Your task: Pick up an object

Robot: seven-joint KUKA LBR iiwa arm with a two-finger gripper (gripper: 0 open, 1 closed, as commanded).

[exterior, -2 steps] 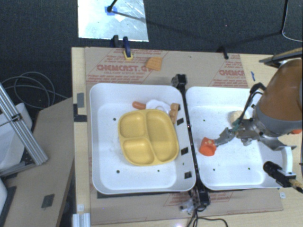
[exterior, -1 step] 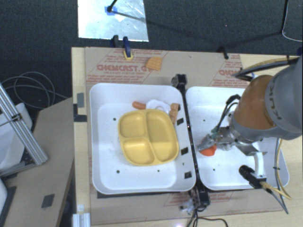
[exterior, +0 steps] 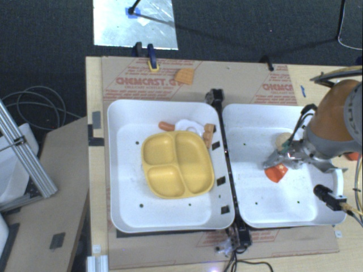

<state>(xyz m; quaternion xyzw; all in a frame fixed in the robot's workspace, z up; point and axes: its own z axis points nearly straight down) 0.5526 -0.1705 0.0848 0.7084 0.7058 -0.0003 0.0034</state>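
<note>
One small orange piece at the jaws, right bin

Two shallow white bins sit side by side on the worktop (exterior: pixel 249 72). In the right bin (exterior: pixel 249 208) you see the arm (exterior: pixel 334 118) reaching in from the right, its gripper (exterior: pixel 278 163) low over the bin floor. Just beneath and touching the tip lies a small orange-red object (exterior: pixel 276 174), the likeliest thing to pick. You cannot tell whether the jaws stand wide or narrow, nor whether the object sits between them; the tip is too small and cluttered to read. A pale, rounded item (exterior: pixel 283 137) lies just behind the gripper, partly hidden.

Judge the orange-red object as light and probably hard plastic, smooth enough to slip on a shallow bite. Take it across its narrowest width, with the jaws low so that they close on its middle rather than its upper edge.

The left bin (exterior: pixel 122 208) holds a yellow divided tray (exterior: pixel 176 166), with a small orange sausage-shaped piece (exterior: pixel 167 126), a white piece (exterior: pixel 187 125) and a tan block (exterior: pixel 209 132) near its far edge. The tray is wide and flat, a poorer choice for these jaws.
</note>
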